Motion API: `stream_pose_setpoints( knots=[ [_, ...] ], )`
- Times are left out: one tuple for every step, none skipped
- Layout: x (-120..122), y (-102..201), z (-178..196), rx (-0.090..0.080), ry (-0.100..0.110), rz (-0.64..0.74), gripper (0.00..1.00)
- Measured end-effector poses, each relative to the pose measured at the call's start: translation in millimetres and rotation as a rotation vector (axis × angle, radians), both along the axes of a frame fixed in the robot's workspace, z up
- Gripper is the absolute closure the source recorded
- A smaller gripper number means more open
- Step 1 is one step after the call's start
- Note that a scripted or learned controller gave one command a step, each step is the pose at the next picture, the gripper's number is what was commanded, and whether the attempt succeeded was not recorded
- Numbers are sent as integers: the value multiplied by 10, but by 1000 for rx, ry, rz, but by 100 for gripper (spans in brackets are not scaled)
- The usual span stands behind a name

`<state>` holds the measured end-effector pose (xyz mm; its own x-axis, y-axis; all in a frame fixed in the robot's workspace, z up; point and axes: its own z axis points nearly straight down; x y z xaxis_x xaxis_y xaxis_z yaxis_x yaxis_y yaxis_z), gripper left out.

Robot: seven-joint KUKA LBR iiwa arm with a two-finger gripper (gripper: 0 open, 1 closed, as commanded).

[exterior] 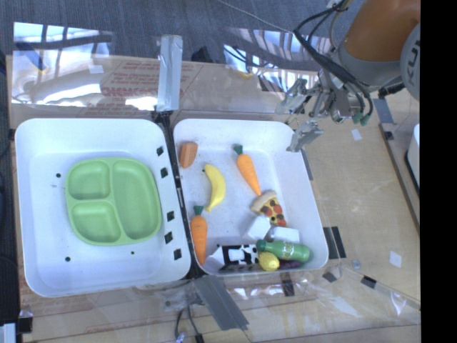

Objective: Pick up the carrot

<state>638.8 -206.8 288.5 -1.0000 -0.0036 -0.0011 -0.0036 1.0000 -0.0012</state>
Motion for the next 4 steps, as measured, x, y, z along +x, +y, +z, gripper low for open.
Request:
stream_pose_setpoints(
  knots=[
    [-53,757,-1568,5,12,-48,0],
    [-595,62,-1962,2,0,-186,0],
    [-570,86,-1844,1,-4,-175,100],
    [-495,773,-989,2,-7,-352,100]
  ],
)
